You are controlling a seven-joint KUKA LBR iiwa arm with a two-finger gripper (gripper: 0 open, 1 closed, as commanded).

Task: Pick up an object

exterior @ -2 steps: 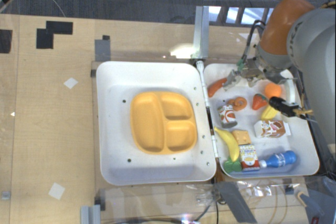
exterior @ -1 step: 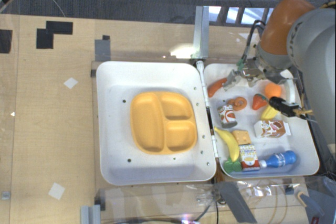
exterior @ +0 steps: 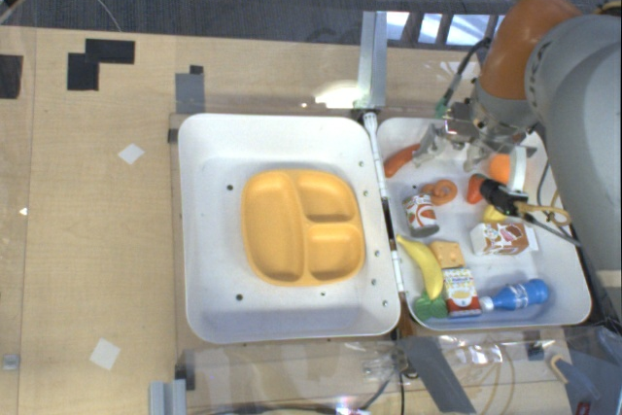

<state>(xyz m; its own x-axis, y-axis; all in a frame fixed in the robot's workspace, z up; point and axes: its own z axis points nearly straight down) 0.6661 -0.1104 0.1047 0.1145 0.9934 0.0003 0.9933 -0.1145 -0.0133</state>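
My gripper [exterior: 453, 149] hangs over the far part of the right bin [exterior: 573, 292], fingers spread and open, with nothing between them. Just left of it lies an orange carrot piece [exterior: 399, 159]. Below it sit an orange round piece [exterior: 443, 191] and a small can [exterior: 420, 214]. To its right are an orange ball [exterior: 499, 167] and a small red-orange piece [exterior: 475, 189]. Nearer the front lie a banana [exterior: 420, 264], a cracker [exterior: 447, 254], a juice box [exterior: 460, 291], a blue bottle [exterior: 515, 294] and a white-and-red packet [exterior: 502, 239].
The left bin [exterior: 209, 306] holds a yellow divided plate [exterior: 301, 225]. A green item [exterior: 430, 309] lies at the right bin's front left corner. The arm's grey body covers that bin's far right side.
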